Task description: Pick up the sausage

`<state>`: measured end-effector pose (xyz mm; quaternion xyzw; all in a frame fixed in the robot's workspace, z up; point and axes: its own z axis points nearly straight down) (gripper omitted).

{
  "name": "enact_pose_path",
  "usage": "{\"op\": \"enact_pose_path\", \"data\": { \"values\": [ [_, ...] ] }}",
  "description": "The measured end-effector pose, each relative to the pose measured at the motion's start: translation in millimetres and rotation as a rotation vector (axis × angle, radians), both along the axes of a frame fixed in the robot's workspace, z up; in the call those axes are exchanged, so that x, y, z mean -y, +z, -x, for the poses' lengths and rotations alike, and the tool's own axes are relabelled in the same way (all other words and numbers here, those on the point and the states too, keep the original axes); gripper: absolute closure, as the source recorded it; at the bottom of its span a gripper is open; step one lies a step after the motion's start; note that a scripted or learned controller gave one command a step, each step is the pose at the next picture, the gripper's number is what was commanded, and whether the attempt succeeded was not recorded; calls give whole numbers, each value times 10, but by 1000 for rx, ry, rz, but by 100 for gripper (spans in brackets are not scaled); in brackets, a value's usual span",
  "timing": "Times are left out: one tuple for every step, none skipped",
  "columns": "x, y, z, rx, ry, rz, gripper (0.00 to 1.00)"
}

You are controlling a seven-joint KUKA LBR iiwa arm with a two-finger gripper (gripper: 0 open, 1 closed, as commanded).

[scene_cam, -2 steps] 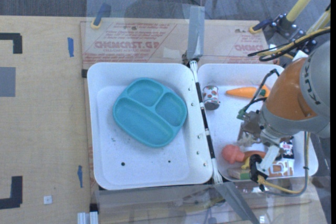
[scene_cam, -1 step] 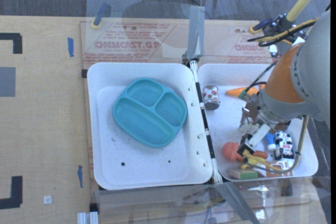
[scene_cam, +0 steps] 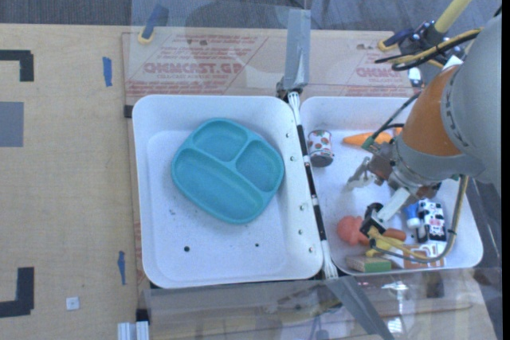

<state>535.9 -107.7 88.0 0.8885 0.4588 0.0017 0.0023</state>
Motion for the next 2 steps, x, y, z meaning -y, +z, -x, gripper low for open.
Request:
{"op": "enact_pose_path", "data": {
  "values": [
    [-13, 4, 521, 5, 41, -3, 0],
    [110, 5, 526, 3, 91, -6, 0]
  ]
}}
